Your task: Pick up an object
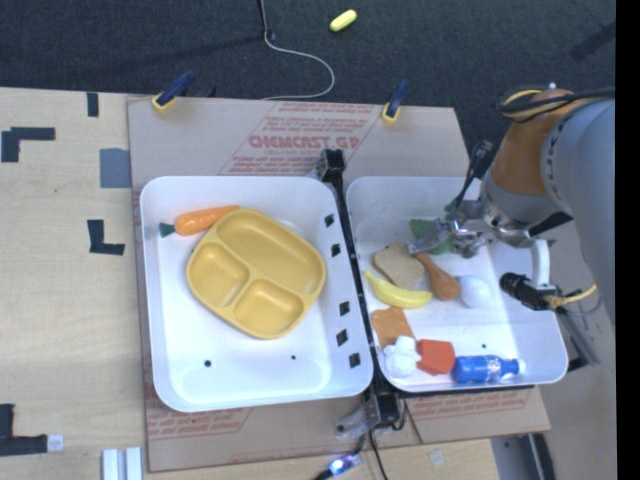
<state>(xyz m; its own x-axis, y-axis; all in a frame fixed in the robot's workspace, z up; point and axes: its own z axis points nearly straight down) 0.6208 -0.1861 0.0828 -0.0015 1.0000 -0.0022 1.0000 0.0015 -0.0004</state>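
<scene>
Bins: 2. L bin (pixel 165 368): 1 yellow tray (pixel 257 271), 1 carrot (pixel 203 219). R bin (pixel 535 353): 1 banana (pixel 396 291), bread slice (pixel 398 263), drumstick (pixel 440 276), egg (pixel 474 290), blue bottle (pixel 485 369), red block (pixel 436 356), green item (pixel 425 234). Gripper (pixel 458 230) low at green item.

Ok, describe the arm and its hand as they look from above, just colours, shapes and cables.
The arm is a thick, rounded grey body with a glossy orange band above the wrist. Past the band it narrows to a small hand of bare silvery metal and dark parts. A black cable runs along the wrist, and a white fitting with a black end sticks out below, trailing thin wires.
</scene>
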